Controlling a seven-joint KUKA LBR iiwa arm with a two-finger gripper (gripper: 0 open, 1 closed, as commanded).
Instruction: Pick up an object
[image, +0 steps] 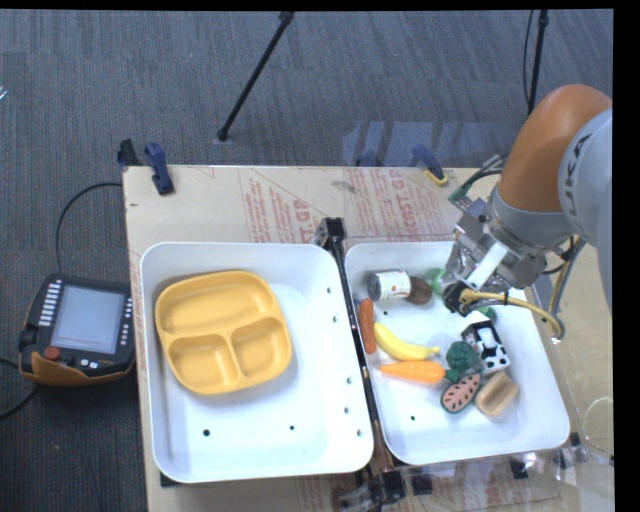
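- Nearest the lens, at 5 o'clock in the right bin (545, 420): bread roll (497, 393), touching a seeded slice (460, 393) at 6.
- Rest of that bin: carrot (412, 372) at 7, banana (403, 344) just above it, sausage (367, 326) along the wall at 9, can (390, 286) on its side at 10 with a brown lump (420, 291) against it.
- Broccoli (462, 357) sits about centre, with the cow toy (487, 345) touching it on the 3 o'clock side.
- Left bin (300, 440): one yellow divided tray (222, 330), nothing on it.
- Gripper (472, 272) hangs at 12–1 o'clock over the right bin, tilted in from the right. The can is off to 9 of it, the cow toy to 6.
- Gripper state: cannot tell from this angle, and nothing is visibly in its grasp.
- Progress, my read: approach phase only. Every item lies on the bin floor, none raised.
- Left to do: pick a target, descend, close, lift. Cow toy and can look like the closest candidates, but that's a guess.
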